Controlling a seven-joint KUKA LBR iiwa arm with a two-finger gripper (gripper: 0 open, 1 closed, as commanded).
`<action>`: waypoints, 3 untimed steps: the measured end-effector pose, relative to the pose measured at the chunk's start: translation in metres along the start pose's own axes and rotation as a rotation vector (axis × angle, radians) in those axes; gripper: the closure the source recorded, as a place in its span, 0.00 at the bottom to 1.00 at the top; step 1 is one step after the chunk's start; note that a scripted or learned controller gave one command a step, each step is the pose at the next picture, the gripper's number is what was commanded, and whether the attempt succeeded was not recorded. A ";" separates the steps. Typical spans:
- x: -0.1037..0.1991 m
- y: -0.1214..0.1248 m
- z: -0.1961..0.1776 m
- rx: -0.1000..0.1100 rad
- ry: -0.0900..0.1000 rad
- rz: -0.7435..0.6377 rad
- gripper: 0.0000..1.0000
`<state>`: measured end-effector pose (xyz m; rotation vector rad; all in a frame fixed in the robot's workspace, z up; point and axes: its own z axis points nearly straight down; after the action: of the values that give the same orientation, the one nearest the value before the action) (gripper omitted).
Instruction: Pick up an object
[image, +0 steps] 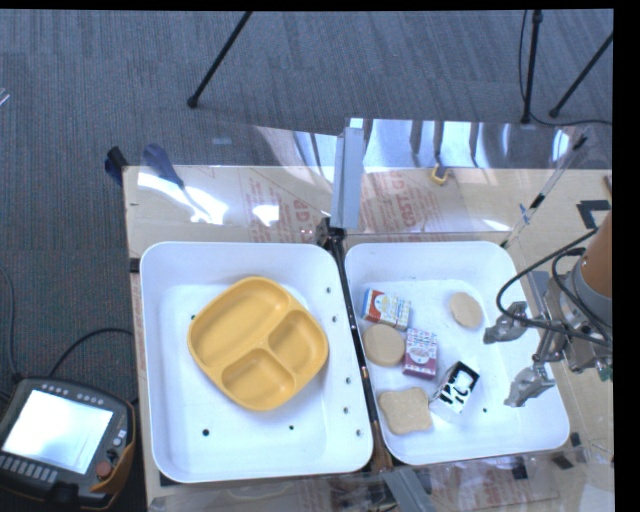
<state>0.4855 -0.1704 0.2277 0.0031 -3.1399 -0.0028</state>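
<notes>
The candidate objects are lying in the right bin (520, 435), in the lower right of the frame: a small red carton (387, 308), a second red carton (421, 353), a black-and-white box (457, 387), two round biscuits (383, 345) (466, 310) and a toast-shaped piece (405, 410). The gripper (527, 386) is hovering at the bin's right side, apart from all of them; its fingers are spread and pinching nothing. The left bin (165, 420) is holding a yellow divided plate (258, 342). A pendant (62, 440) is sitting at lower left.
</notes>
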 end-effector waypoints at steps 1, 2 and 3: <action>-0.041 0.043 0.119 0.005 -0.024 0.037 0.00; -0.041 0.047 0.110 0.003 -0.016 0.030 1.00; -0.016 0.072 0.032 0.002 -0.007 -0.080 1.00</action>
<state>0.5009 -0.0981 0.1957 0.1287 -3.1447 0.0002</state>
